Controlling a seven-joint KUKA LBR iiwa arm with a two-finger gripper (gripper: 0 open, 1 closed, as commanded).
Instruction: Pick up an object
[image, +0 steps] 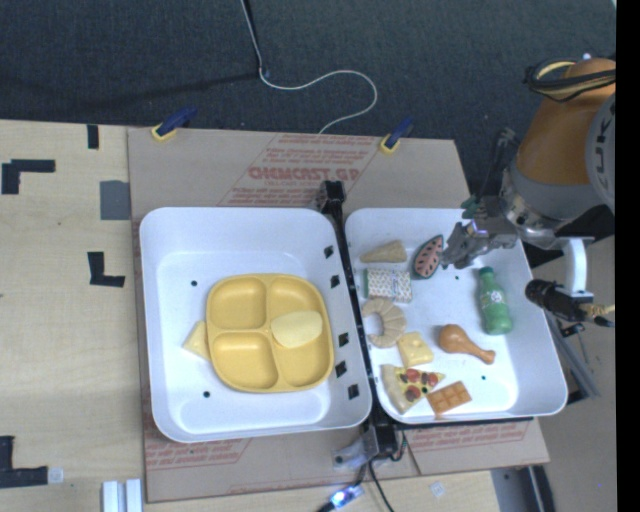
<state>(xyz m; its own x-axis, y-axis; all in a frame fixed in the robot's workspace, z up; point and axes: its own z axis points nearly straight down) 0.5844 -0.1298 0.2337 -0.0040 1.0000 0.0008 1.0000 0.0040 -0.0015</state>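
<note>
Your gripper (462, 246) hangs over the right bin (545, 390); whether its fingers are apart, you cannot tell. The watermelon slice (428, 256) lies just left of them: likely light, stiff plastic. Pinch it across its narrow width.

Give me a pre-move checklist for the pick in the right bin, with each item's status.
1. Pincer is over the right bin: ok.
2. Pincer carries nothing: cannot tell.
3. A target is close: ok, the watermelon slice lies just beside it.
4. Green bottle lies apart from the watermelon slice: ok.
5. Target has room around it: not ok, the bin wall is close behind it.
</note>
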